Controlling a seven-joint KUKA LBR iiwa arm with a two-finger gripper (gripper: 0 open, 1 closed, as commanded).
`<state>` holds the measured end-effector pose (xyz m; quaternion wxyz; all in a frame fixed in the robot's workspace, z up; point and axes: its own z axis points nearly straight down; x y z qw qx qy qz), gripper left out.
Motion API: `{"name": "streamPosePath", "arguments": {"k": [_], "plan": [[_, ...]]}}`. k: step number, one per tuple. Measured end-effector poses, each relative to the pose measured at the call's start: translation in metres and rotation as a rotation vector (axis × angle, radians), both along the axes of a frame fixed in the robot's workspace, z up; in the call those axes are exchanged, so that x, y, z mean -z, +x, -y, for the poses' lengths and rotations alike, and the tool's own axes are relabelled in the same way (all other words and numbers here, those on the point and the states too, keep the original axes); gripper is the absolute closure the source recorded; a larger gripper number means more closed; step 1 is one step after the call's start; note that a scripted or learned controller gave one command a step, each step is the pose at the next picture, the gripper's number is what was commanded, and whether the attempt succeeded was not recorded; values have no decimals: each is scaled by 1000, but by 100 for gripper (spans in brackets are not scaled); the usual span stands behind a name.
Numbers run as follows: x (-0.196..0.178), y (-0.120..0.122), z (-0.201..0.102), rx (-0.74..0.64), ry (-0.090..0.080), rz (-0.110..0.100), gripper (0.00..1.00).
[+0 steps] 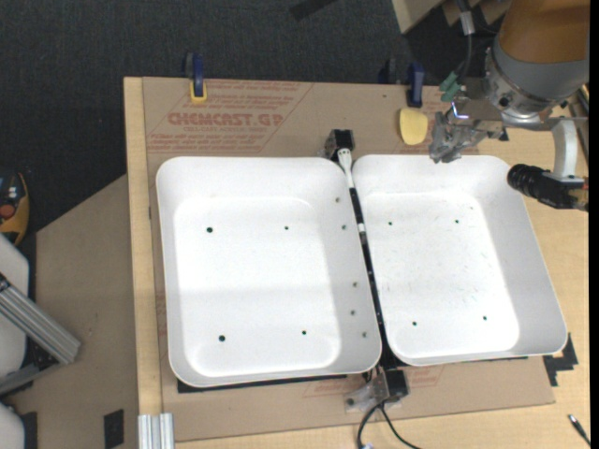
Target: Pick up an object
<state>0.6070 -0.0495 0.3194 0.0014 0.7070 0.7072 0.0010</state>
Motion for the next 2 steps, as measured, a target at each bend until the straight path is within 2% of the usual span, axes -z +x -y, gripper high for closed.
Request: {"name": "streamPosePath", "arguments": {"k": [1, 2], "plan": [[30, 19, -47, -4, 2, -6, 100], [-7, -6, -44, 1, 1, 1, 100]]}}
